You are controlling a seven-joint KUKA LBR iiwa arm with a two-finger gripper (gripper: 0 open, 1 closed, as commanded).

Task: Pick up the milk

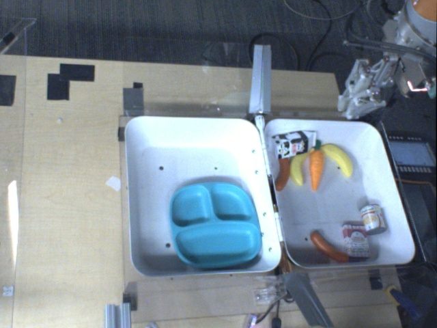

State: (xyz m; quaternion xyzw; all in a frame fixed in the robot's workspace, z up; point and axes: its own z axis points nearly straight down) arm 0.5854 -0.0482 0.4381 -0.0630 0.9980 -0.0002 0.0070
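Milk (291, 144) partly hidden by carrot (316, 169); tool (360, 96) blurred.

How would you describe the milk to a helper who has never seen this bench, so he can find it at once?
Look in the right-hand bin, at its far left corner beside the divider. The milk is a small white carton with black blotches, lying just above the carrot and banana. It is the only black-and-white, boxy thing among them.

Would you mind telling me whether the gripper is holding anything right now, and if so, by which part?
Nothing is held. The gripper hangs above the right bin's far rim, while the milk lies untouched in that bin's far left corner.
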